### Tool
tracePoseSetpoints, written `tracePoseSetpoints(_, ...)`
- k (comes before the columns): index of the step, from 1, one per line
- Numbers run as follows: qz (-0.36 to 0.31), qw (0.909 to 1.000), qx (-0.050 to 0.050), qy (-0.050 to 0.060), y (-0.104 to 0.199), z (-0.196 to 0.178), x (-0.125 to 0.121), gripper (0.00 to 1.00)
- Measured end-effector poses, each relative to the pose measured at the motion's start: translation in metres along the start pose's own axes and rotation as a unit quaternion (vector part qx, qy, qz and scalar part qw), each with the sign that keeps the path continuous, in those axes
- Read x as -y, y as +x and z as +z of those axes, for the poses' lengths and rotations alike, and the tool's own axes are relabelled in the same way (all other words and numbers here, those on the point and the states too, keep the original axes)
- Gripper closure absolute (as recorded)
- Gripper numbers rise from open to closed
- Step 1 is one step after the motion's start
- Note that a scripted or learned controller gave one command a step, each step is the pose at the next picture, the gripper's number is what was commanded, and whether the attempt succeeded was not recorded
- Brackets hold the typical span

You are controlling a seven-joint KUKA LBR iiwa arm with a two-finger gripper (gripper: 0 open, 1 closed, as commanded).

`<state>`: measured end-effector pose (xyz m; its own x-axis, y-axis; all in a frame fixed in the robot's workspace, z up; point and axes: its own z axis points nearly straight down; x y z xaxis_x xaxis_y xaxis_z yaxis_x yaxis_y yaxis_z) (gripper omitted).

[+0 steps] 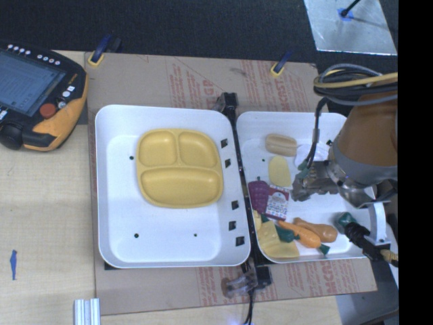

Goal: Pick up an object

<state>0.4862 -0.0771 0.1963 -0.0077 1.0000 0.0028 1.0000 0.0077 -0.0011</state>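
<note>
The right bin [298,122] holds several toy foods: a tan bread roll [281,143], a pale yellow piece [279,170], a purple item with a pink label [269,200], an orange carrot with green leaves [308,233] and a yellow wedge [276,243]. My gripper [302,185] hangs low over the middle of this bin, just right of the pale yellow piece and the purple item. Its dark fingers point left and nothing is visibly held between them.
The left bin [115,181] carries a yellow divided plate [180,167]. A teach pendant [37,100] lies at the far left of the bench. Black clips run along the divider [237,181] between the bins. Cables loop above the arm [365,141] at right.
</note>
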Motion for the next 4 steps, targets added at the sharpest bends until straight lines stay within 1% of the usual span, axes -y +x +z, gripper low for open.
tracePoseSetpoints(1,0.002,1.0,0.001,0.001,-0.003,0.005,-0.002,0.0)
tracePoseSetpoints(2,0.002,1.0,0.004,-0.002,-0.024,0.106,-0.051,0.0)
tracePoseSetpoints(3,0.003,1.0,0.0,0.003,-0.063,0.105,0.013,0.0)
tracePoseSetpoints(4,-0.002,1.0,0.002,-0.005,-0.026,0.103,-0.112,0.0)
